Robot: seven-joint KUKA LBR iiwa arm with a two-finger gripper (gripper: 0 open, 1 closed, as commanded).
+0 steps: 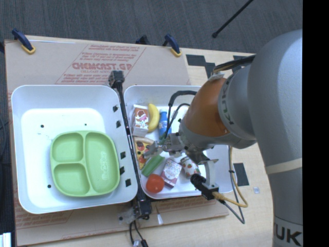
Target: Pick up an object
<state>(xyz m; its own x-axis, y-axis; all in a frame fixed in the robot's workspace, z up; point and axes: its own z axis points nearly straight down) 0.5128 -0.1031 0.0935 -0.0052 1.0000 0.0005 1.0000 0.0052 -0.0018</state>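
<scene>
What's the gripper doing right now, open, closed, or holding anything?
Gripper: cannot be told; it is low in the right bin among the items, its tip hidden behind the wrist.

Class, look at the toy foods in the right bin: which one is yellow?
The banana, a curved yellow piece near the far side of the right bin. The tomato is red and round, and the cucumber is green and long.

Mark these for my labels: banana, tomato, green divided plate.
banana (152, 116), camera view, middle of its yellow body.
tomato (154, 183), camera view, centre of its red top.
green divided plate (101, 161), camera view, large right compartment.
</scene>
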